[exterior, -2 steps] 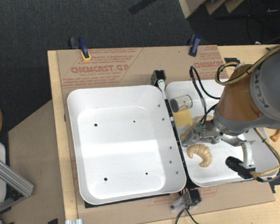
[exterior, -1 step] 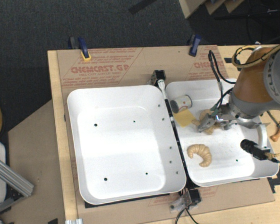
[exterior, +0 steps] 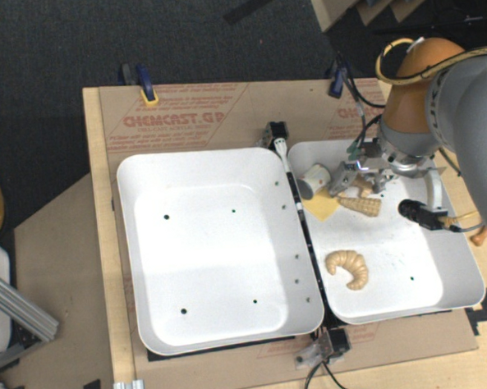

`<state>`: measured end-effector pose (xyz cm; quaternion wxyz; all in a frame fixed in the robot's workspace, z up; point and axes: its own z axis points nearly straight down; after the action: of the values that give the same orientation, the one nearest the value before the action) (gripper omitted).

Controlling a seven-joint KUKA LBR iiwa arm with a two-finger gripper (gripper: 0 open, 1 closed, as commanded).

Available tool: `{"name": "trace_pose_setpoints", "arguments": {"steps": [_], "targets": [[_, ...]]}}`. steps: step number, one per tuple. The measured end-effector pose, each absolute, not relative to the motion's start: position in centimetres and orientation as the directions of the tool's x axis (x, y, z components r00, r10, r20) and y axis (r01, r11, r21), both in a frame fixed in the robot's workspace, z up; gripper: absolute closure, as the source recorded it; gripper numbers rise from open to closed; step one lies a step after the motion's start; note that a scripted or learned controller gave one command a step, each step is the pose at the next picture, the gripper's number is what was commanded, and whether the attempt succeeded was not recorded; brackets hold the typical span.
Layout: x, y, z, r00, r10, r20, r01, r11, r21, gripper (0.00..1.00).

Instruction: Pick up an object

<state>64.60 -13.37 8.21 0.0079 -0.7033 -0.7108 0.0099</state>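
Bench top of brown board (exterior: 222, 109), printed with faint red lettering along its far edge, carries two shallow white plastic bins side by side. The left bin (exterior: 149, 261) shows bare white floor marked with four small dark dots. The right bin (exterior: 446, 284) holds the loose items: a tan, curved croissant-shaped toy (exterior: 349, 268) lies near the middle of its floor toward the near side, well apart from the rest; a pale yellow flat wedge like a slice of cheese (exterior: 320, 206) rests close to the wall shared with the left bin; just beyond it sits a small grey-white rounded cylinder (exterior: 316, 177); and a beige ridged piece shaped like a waffle cone (exterior: 362, 204) lies tilted just beside the yellow wedge. The grey arm with its orange band (exterior: 422, 80) reaches in from the right, and the metal two-finger gripper (exterior: 359, 177) hangs low over the far part of the right bin, directly above the ridged cone and near the grey cylinder. Whether the claw is spread or closed cannot be told from this angle, and nothing can be seen clamped in it. Blue clamps (exterior: 144, 80) grip the far edge of the board.
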Motion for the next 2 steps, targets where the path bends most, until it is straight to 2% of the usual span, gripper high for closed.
{"name": "trace_pose_setpoints", "arguments": {"steps": [1,2], "targets": [[66.5,-10.3,8.6,0.002,1.0,-0.017,1.0,-0.002,-0.005,0.0],[66.7,-9.2,8.5,-0.001,1.0,0.0,1.0,0.001,-0.001,0.0]]}}
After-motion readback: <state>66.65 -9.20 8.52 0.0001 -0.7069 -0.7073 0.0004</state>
